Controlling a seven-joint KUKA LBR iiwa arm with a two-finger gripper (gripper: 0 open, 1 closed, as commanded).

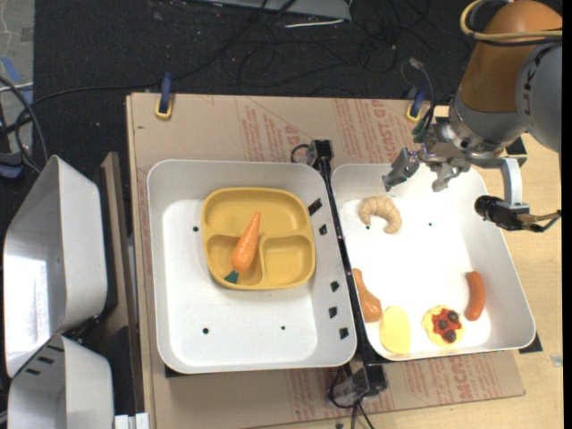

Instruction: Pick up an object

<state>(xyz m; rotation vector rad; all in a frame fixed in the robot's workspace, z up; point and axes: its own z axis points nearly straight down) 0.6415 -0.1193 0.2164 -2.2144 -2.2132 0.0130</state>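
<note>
Hand (421,172) spread, holding nothing, over right white bin's (511,266) far edge. Pale curved toy croissant (382,213) lies just beside it, near bin's far-left corner. Likely light, stiff, smooth plastic; pinch across thick middle.

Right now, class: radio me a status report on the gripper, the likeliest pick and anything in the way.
Gripper open, holding nothing, above right bin's far edge. Nearest pick: curved tan croissant, just below it. Nothing blocking.
</note>
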